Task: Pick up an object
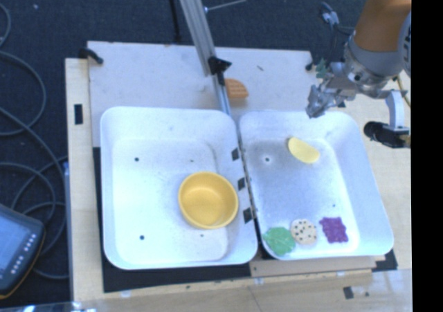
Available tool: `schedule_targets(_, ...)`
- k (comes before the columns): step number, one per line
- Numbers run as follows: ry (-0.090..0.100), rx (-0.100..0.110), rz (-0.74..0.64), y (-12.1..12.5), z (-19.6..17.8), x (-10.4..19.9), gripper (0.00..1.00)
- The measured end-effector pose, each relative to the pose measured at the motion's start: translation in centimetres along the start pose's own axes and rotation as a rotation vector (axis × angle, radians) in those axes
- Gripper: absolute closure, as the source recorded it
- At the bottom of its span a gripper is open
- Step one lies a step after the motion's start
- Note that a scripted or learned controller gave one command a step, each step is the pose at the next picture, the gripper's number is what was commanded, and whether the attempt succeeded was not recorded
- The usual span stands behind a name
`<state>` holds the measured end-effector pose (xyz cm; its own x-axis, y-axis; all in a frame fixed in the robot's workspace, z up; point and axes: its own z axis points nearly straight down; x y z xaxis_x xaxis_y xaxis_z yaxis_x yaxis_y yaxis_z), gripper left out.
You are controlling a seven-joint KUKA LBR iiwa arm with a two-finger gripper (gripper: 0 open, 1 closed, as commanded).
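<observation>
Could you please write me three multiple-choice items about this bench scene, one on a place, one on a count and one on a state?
1. Where is the yellow bowl?
A. left bin
B. right bin
C. on the bench outside the bins

2. How many small items lie along the right bin's near edge?
A. one
B. three
C. five

3. Where is the gripper?
A. touching the bowl
B. over the right bin's far edge
C. over the left bin

Key: 1 A, the bowl sits in the left bin. 2 B, green, spotted and purple pieces. 3 B, it hangs near that bin's far rim.

No readable text or labels, perhaps too small on the bins (173, 120)
</observation>
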<state>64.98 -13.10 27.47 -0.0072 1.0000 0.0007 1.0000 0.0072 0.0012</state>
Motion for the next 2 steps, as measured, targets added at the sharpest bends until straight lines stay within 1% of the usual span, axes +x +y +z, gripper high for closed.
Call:
schedule_targets(1, 0.000, 0.000, 0.001, -0.6, 0.3, 4.4, 1.00)
schedule_targets(2, 0.001, 0.001, 0.000, -0.4, 0.2, 9.1, 1.00)
